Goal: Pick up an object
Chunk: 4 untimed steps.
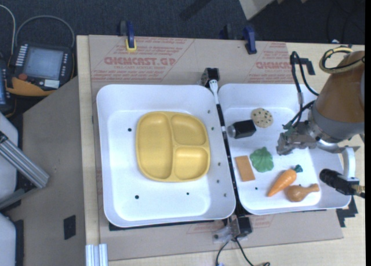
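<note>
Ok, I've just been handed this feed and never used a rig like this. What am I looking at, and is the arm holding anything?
One camera looks down at a slant on a bench with two shallow white bins. The grey and orange shape at the right is the robot arm, reaching in; its end effector hangs over the right bin. The left bin holds a yellow divided plate. The right bin holds toy food: a cookie, a black block, a green lettuce piece, an orange cracker, a carrot and a chicken drumstick. I see nothing between its fingers.
</note>
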Tool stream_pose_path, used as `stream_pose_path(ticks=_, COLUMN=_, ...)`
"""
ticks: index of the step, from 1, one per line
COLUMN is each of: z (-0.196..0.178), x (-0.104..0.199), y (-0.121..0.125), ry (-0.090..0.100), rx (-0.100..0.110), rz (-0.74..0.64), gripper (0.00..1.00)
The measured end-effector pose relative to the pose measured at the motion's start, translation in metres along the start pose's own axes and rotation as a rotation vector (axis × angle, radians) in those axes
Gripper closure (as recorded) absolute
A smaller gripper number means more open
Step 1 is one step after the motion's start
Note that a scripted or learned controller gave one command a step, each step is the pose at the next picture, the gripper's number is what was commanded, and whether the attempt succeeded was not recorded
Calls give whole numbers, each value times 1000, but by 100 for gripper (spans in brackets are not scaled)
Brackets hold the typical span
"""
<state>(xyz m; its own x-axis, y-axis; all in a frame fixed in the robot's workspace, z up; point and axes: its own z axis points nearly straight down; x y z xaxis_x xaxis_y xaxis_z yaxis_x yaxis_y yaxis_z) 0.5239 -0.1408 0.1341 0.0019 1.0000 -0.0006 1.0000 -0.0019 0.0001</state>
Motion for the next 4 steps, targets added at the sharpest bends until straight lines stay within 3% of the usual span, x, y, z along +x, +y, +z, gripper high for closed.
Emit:
stream_pose_path(ticks=2, z=-89, x=-3, y=3, ry=-2, rx=-7, rz=-3, gripper=100)
stream_pose_path(ticks=4, z=-100, x=112, y=28, ry=1, rx=-3, rz=-8, gripper=100)
